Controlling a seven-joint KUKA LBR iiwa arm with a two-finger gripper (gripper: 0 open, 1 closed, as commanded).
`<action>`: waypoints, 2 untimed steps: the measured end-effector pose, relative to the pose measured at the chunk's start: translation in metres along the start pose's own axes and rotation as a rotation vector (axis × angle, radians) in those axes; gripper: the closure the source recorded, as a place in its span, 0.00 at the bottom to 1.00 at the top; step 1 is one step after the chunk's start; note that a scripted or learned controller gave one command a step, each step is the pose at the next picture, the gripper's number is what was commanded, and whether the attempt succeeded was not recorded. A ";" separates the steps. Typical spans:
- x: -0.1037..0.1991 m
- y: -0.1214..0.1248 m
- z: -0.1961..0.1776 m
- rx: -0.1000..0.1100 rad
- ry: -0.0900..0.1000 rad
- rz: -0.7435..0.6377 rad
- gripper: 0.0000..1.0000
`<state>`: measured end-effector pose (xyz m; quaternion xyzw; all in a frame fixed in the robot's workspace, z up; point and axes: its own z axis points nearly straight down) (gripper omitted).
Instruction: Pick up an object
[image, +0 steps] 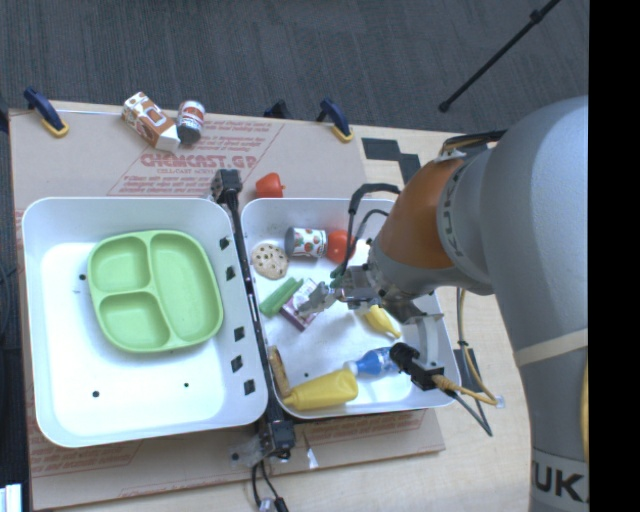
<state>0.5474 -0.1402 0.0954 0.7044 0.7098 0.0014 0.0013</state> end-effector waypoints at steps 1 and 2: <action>0.002 0.001 -0.011 0.000 0.004 -0.004 1.00; -0.058 0.027 -0.045 0.005 0.000 0.004 1.00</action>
